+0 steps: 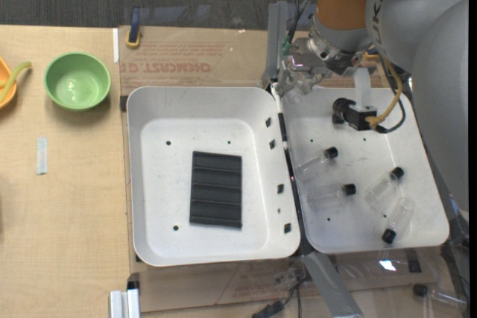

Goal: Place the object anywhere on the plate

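A black ribbed plate [217,189] lies flat in the middle of the left white bin [149,234]. In the right white bin [425,182] lie several clear plastic vials with black caps, among them one [322,157] near the bin's left side, one [334,193] in the middle and one [387,185] toward the right. My gripper [297,80] hangs over the far left corner of the right bin, close to the wall between the two bins. Glare and clear plastic blur what is under it, and I see nothing clearly held.
A green bowl [77,80] and an orange item [4,84] stand on the wooden bench at the far left, with a small grey strip [42,156] nearer. Brown cardboard [194,59] lies behind the bins. The arm's black cable fitting [350,114] hangs over the right bin's back.
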